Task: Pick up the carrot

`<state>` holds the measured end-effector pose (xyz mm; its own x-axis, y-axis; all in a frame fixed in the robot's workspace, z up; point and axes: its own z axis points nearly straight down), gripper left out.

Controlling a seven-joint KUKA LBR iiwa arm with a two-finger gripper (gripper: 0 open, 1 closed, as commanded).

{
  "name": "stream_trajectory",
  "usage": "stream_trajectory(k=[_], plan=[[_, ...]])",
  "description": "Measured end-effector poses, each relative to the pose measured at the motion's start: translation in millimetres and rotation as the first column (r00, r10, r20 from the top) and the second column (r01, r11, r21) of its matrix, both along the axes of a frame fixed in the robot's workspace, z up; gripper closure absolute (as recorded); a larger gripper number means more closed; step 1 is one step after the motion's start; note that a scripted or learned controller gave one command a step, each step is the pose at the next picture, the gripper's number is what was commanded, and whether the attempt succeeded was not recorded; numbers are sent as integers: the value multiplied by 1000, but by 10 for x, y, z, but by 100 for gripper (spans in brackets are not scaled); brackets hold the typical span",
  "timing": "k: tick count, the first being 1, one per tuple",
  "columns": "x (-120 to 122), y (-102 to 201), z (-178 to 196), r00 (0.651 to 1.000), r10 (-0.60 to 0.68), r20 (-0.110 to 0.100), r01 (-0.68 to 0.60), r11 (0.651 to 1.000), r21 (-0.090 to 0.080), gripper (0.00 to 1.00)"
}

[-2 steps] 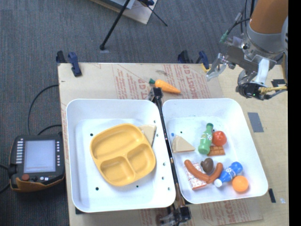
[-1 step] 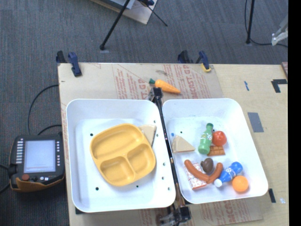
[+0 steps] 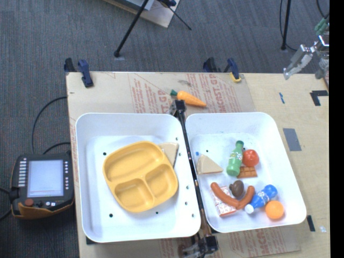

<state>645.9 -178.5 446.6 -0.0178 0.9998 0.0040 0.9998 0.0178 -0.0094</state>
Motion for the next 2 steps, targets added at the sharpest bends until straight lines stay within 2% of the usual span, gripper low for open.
stream_trajectory(k=[1,2], plan=[[-633,36,-1454,999,48,-5,-48,999,2,0],[-42,-296,-2766,993,-120,-7,120,993,0,0]])
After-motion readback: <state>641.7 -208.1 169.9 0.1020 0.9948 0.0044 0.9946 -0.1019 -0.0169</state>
